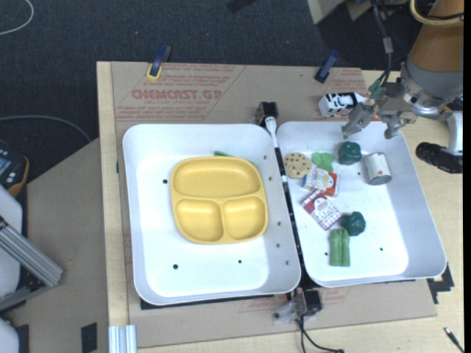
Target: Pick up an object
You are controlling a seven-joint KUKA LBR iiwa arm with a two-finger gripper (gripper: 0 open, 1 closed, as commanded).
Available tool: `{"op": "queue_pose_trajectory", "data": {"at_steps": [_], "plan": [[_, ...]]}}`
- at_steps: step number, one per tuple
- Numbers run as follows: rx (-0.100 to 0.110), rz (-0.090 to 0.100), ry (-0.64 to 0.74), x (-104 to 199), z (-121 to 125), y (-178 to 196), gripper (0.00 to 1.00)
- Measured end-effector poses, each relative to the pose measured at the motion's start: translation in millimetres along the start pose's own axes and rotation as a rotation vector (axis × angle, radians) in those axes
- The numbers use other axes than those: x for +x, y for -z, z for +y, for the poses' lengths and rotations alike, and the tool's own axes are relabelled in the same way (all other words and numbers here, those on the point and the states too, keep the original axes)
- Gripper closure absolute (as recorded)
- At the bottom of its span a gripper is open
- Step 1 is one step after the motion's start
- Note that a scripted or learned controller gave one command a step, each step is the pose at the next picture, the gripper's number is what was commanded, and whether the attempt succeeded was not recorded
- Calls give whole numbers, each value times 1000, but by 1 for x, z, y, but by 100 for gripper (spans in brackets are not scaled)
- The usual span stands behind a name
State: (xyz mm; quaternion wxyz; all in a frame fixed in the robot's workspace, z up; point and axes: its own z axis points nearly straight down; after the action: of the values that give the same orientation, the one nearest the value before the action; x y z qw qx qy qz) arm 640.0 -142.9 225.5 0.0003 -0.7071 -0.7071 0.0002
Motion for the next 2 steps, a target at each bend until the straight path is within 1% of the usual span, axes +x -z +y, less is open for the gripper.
{"op": "queue_pose_trajectory", "data": {"at_steps": [1, 2], "plan": [[3, 0, 0, -2, 2, -42, 0], [5, 1, 1, 4, -2, -87, 0]]}}
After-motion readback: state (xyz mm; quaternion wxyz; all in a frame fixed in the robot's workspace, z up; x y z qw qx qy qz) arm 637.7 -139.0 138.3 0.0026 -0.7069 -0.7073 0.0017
